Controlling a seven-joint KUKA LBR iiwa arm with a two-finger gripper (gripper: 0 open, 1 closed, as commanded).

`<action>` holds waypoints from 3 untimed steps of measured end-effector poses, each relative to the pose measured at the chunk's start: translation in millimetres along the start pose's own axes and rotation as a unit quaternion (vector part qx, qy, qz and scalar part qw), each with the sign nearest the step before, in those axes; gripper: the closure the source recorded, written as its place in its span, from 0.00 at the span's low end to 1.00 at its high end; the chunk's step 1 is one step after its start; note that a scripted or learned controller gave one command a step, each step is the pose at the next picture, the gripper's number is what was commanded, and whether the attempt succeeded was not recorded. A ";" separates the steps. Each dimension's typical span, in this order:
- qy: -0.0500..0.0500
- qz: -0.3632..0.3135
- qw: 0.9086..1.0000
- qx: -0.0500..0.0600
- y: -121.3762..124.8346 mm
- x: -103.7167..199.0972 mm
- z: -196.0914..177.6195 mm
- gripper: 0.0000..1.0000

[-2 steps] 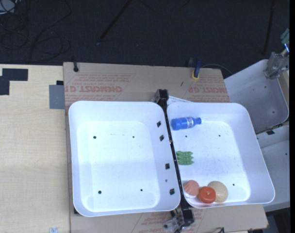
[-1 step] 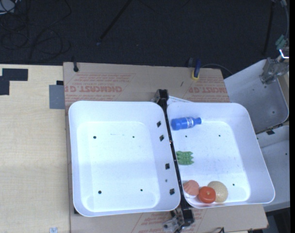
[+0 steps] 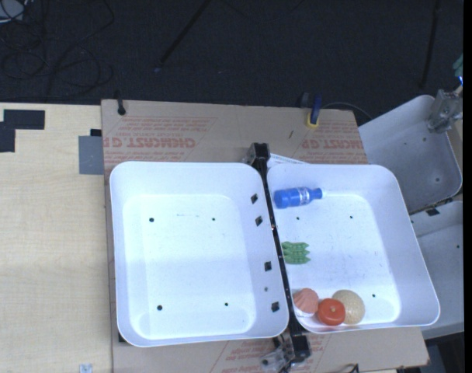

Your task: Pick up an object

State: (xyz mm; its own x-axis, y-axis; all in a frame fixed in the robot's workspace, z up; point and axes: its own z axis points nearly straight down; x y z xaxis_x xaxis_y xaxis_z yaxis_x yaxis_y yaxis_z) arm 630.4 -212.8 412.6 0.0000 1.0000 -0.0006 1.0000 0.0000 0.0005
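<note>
Two white bins (image 3: 189,179) on cardboard sheet (image 3: 220,134); black clips (image 3: 260,155) at seam; grey plate (image 3: 411,146) at 3 o'clock.

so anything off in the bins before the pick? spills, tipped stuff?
Nothing spilled or damaged. The blue bottle lies on its side near the right bin's far-left corner. The green pea pod toy sits against the divider side, and three round items huddle touching in the near-left corner, which may crowd a grasp.

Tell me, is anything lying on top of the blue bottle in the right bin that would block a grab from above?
Nothing visible does. The blue bottle lies alone on its side near the right bin's far wall, apart from the green item and the three round items in the near corner.
</note>
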 end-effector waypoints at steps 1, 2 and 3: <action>0.002 0.000 1.000 0.006 -14.0 0.4 93.3 1.00; -0.001 -0.001 1.000 -0.002 12.0 -1.1 24.8 1.00; 0.000 0.001 1.000 0.000 -14.3 -1.6 1.0 1.00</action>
